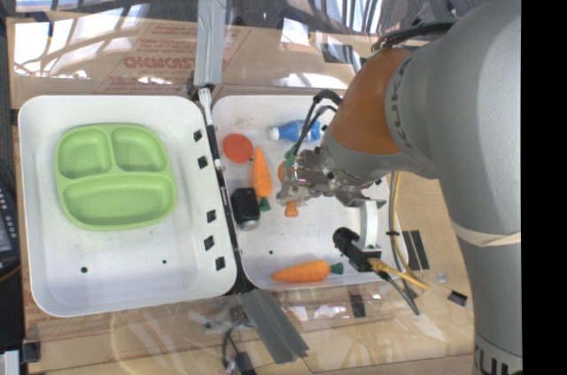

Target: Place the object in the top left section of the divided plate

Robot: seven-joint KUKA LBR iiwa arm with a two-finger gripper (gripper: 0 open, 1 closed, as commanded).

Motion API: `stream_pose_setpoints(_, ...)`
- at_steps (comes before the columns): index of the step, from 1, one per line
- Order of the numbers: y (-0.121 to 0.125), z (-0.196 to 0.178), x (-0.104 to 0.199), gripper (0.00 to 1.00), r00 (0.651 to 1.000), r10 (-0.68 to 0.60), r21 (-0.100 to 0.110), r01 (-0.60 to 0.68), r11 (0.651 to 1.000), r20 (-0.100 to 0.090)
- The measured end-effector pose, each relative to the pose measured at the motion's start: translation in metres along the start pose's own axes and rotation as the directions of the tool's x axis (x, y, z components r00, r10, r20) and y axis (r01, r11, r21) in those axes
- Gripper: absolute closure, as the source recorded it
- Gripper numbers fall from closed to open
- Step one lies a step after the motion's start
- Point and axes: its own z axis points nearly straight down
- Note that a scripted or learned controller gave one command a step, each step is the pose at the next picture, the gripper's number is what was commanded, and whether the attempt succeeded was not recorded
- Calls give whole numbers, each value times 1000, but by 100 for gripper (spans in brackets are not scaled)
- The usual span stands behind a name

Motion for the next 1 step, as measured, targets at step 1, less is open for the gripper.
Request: stream_pose_setpoints(1,-48,61,-2,100,994,110,-16,-110,994,-3)
